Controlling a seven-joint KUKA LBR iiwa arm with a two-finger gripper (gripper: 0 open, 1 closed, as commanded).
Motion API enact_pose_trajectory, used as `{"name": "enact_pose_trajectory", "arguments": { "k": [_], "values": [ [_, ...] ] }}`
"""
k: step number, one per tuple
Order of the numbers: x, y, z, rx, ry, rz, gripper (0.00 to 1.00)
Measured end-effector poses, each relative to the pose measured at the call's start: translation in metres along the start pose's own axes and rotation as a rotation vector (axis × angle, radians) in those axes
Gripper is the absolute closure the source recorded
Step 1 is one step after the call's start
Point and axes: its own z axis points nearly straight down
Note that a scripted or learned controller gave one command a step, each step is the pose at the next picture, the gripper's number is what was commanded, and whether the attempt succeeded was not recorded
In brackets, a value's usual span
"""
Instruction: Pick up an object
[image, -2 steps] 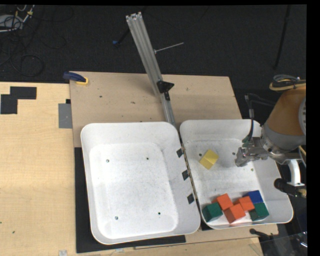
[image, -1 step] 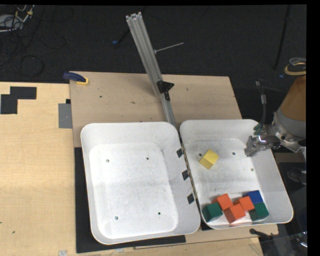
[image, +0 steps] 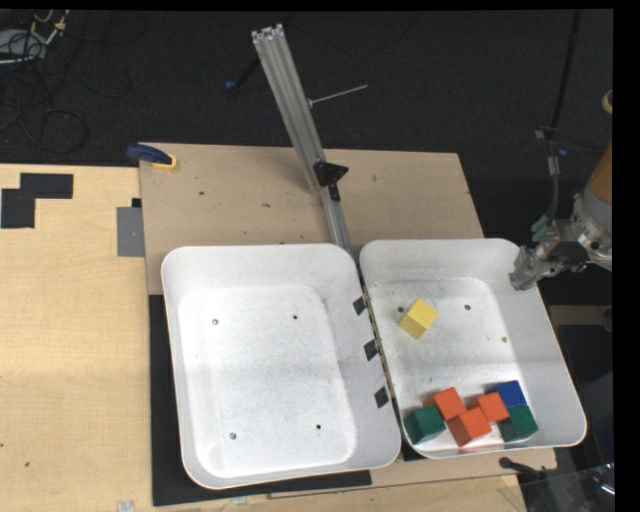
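Far to the left of the gripper, a small blue clamp (image: 150, 155) with a yellow tip lies at the back corner of the wooden bench (image: 240, 195). Nearer, but well left of the gripper, sits the left bin (image: 190, 280), a shallow white tray with small dark dots on its floor. A slanted metal rail (image: 295, 110) rises behind the two trays, up and to the left of the gripper. The right bin (image: 460, 255) lies just left of and below the gripper, its back right corner close under it. In that tray a yellow block (image: 418, 317) rests alone, down and to the left of the gripper and well apart from it. Farther down, along the tray's front edge, blocks are bunched together and touching: a green block (image: 427, 423), an orange block (image: 449, 402), another orange block (image: 468, 428), a third orange block (image: 491, 407), a blue block (image: 511, 391) and a dark green block (image: 519, 426), all well below the gripper. The gripper (image: 527, 268) hangs at the right tray's back right rim, holding nothing visible; whether it is wide or narrow cannot be told.
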Motion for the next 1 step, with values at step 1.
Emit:
{"name": "enact_pose_trajectory", "arguments": {
  "k": [1],
  "values": [
    [0.0002,0.0003,-0.0021,0.005,0.002,-0.004,1.0]
  ]
}}
